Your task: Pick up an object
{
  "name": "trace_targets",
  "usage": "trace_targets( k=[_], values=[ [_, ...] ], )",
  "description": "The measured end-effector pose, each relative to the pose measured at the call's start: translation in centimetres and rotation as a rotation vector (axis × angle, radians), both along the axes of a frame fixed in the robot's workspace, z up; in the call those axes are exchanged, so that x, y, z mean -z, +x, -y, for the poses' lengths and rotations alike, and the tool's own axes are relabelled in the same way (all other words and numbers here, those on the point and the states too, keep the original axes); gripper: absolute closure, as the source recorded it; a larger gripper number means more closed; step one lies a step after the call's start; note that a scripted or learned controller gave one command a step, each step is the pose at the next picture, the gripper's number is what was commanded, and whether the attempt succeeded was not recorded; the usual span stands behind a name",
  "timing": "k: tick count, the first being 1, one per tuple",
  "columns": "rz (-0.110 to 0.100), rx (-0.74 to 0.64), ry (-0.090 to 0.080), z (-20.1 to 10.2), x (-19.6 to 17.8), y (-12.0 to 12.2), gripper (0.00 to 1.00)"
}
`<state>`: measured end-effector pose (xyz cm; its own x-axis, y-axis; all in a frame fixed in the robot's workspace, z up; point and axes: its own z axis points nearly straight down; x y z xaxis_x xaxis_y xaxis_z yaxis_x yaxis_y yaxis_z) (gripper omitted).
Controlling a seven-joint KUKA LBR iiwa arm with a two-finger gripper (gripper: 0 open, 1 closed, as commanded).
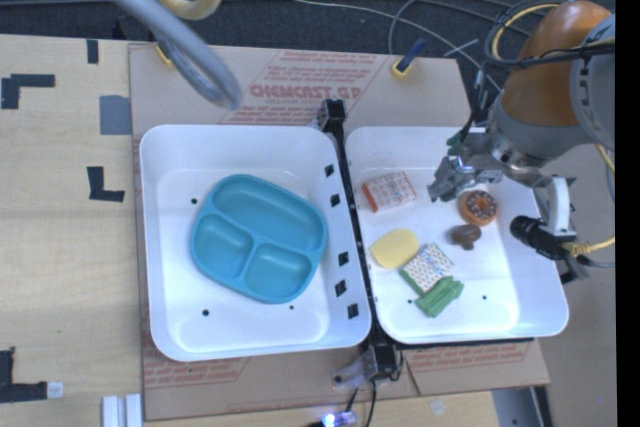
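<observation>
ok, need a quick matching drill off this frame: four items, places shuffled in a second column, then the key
Items:
1. blue tray
2. yellow piece
3. green item
4. orange disc

Places:
A. right bin, near its front edge
B. left bin
C. right bin, close to the divider
D. right bin, just below the gripper

Pairs: 1-B, 2-C, 3-A, 4-D
</observation>
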<state>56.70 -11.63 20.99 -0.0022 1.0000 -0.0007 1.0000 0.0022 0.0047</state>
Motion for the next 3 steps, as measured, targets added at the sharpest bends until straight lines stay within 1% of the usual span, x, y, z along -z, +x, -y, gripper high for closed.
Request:
trace_targets(
  k=[1, 2, 3],
  values=[
    [0.001, 0.001, -0.001, 0.0, -5.3, 0.1, 1.0],
    [-0.005, -0.005, 0.002, -6.0, -4.9, 1.8, 1.0],
    [-0.007, -0.004, 0.001, -11.3, -2.9, 3.1, 1.0]
  ],
)
